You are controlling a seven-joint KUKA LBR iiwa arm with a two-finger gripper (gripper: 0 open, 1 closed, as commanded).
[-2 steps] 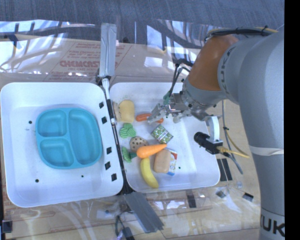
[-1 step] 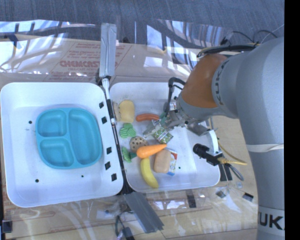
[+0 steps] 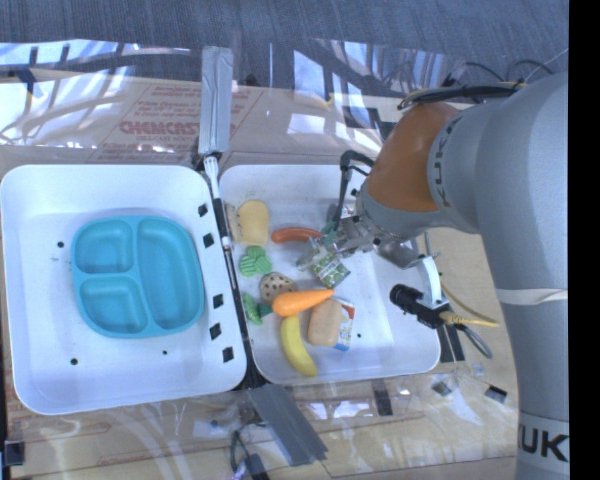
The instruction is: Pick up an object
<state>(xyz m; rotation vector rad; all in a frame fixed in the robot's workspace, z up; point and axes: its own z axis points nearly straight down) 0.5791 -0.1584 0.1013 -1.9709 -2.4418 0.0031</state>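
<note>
My gripper (image 3: pixel 327 259) reaches down into the right bin (image 3: pixel 405 353), just right of the toy food pile. Right under it is a small green and white patterned piece, and I cannot make out whether that piece is held. A red sausage (image 3: pixel 296 235) lies just to its upper left. An orange carrot (image 3: pixel 302 301) lies just below it. Further toward the front are a tan bread piece (image 3: pixel 324 323), a small carton (image 3: pixel 346 326) and a yellow banana (image 3: pixel 297 347). A pale yellow piece (image 3: pixel 252 220), a green leafy piece (image 3: pixel 255 262) and a speckled brown ball (image 3: pixel 273 286) sit near the bin's left wall.
The left bin (image 3: pixel 30 268) holds a blue divided tray (image 3: pixel 137 273). The grey arm with its orange band (image 3: pixel 410 163) covers the right bin's far right part. A black fitting with cables (image 3: pixel 420 306) sticks out over the bin's right side.
</note>
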